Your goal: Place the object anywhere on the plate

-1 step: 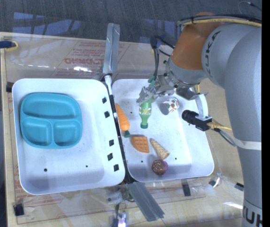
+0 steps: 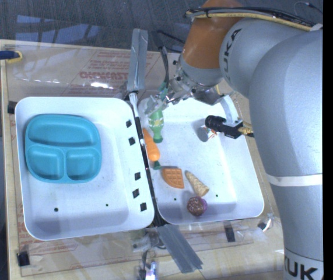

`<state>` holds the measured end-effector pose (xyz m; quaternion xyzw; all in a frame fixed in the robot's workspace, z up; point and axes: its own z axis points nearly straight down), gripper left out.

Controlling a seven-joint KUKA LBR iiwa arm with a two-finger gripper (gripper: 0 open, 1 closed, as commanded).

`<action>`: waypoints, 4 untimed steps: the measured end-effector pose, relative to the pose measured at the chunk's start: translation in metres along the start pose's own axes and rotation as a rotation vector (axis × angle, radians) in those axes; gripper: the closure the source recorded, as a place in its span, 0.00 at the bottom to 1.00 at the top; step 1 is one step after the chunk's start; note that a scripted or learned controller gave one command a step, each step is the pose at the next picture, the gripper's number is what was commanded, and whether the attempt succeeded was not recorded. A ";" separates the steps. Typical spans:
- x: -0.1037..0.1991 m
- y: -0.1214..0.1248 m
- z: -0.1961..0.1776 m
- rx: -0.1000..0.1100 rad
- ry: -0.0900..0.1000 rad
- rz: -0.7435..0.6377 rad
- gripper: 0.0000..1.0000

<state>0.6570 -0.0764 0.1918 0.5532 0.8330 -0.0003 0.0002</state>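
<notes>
Hand [image 2: 154,105] over right bin's [image 2: 245,182] left edge above green bottle [image 2: 156,126]; finger state unclear; plate [image 2: 62,147] unobstructed.

plate [image 2: 63,148] in left bin [image 2: 73,220], toys right

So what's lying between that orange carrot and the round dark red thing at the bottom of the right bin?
In the camera view, a waffle and a cone lie between the carrot and the dark red ball.

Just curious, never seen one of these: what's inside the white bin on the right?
The right bin holds a carrot, a green bottle, a waffle, a cone and a dark round fruit. The arm covers its upper right corner.
</notes>
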 end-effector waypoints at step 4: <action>0.188 0.068 0.034 0.003 0.001 -0.189 0.00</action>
